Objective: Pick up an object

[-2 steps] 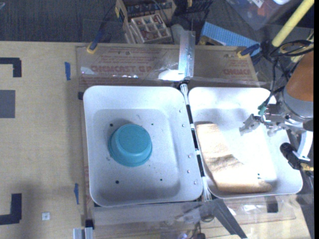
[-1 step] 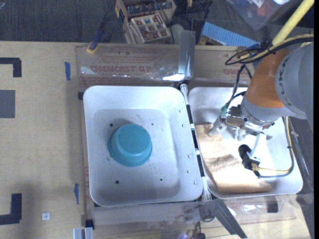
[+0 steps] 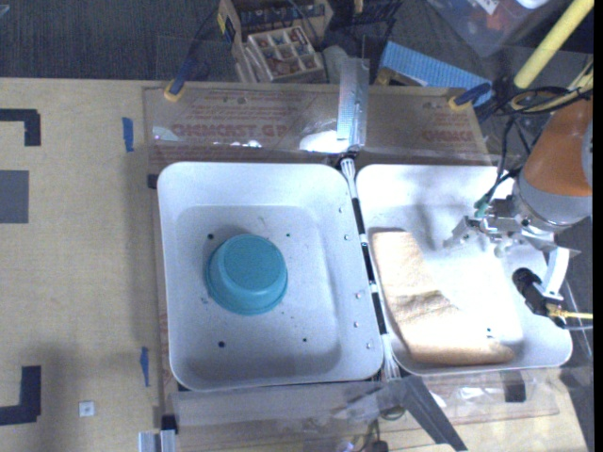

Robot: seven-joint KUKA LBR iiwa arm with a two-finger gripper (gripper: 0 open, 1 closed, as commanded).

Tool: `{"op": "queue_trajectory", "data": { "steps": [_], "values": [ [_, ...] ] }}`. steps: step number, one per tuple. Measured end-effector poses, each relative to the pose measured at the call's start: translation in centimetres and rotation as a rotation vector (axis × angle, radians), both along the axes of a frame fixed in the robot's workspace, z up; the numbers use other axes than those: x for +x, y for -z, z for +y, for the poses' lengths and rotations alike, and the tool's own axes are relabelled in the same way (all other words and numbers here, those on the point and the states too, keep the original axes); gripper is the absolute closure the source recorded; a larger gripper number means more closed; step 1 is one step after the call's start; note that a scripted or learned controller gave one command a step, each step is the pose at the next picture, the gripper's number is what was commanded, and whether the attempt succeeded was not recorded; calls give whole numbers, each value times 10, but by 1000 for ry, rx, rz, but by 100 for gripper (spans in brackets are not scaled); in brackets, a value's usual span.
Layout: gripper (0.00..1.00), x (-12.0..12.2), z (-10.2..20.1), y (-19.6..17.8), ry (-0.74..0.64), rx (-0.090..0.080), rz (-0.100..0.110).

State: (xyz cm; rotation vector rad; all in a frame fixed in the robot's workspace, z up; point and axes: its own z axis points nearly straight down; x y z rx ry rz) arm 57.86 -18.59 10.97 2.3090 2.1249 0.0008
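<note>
Upturned teal plastic bowl (image 3: 247, 272) at left bin's (image 3: 179, 196) centre: light, rigid, slick; best pinched across the rim. Tan spongy slab (image 3: 429, 301) fills right bin's (image 3: 396, 182) seven o'clock. Jaws' opening: cannot tell.

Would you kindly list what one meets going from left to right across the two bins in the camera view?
Left bin → blue bowl → right bin → tan sponge-like block → end effector on the arm's wrist.
</note>
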Motion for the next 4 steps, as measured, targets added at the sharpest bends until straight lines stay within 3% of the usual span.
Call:
{"op": "queue_trajectory", "data": {
  "steps": [1,2,3,4],
  "values": [
    [0,-6,-18,-83,103,1,2],
    [0,-100,5,-64,-55,3,4],
    [0,-20,44,19,-96,-3,-12],
    [0,-59,86,19,-298,-1,-11]
  ]
}}
